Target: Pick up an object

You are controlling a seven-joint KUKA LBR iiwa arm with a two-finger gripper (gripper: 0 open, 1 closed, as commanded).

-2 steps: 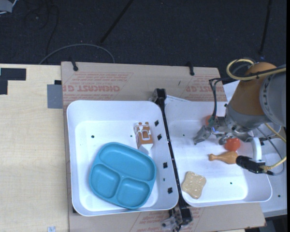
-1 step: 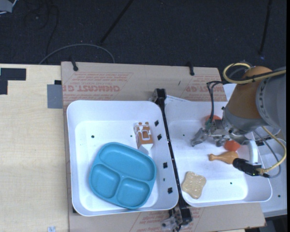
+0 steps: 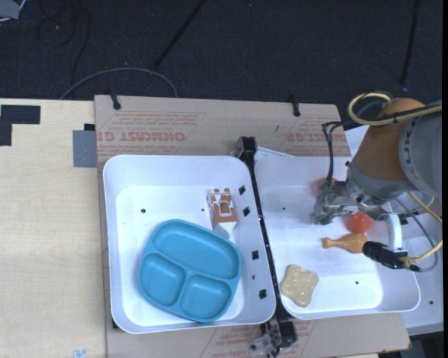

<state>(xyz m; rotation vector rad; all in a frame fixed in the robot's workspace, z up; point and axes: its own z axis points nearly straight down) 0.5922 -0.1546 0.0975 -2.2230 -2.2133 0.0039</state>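
End effector (image 3: 325,212) sits low in the right bin (image 3: 336,304), near its back-middle; can't tell if it's wide, narrow or holding anything. Red-orange ball (image 3: 360,221) just to its right, partly under the wrist. Toy drumstick (image 3: 345,242) just in front-right of it, lying flat. Bread-slice toy (image 3: 299,285) further toward the front, well apart. W/ the left bin (image 3: 127,174) across the divider to its left: blue sectioned plate (image 3: 188,269) and small orange-white toy (image 3: 222,206). Both bins rest on the counter (image 3: 37,237).
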